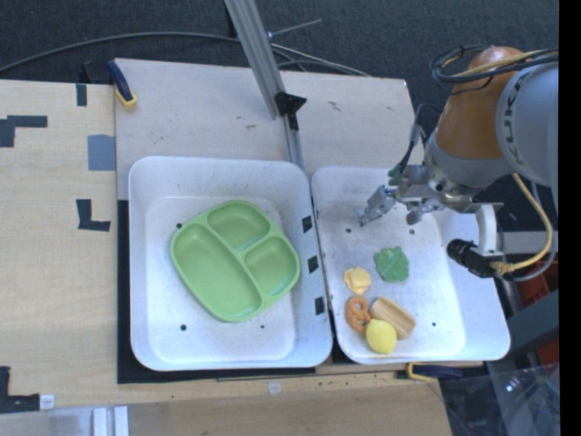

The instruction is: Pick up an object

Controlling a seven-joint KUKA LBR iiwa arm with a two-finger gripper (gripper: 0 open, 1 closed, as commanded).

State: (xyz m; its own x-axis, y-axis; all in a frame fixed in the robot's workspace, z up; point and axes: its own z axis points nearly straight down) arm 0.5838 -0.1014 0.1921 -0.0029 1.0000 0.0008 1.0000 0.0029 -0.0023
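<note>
The right bin (472,330) holds a green leafy toy (392,263), a small yellow piece (358,280), an orange pretzel-shaped ring (357,312), a tan bread-like block (393,314) and a yellow lemon (381,337). My gripper (394,209) hangs over the upper part of this bin, above and apart from the green toy. Its two fingers stand spread, one fingertip (371,213) to the left, with nothing between them.
The left bin (145,243) holds a green divided plate (236,258). A grey metal post (259,48) slants up from between the bins' far edges. A blue and yellow clamp (122,83) sits at the bench's far left corner. Cables trail along the arm at the right.
</note>
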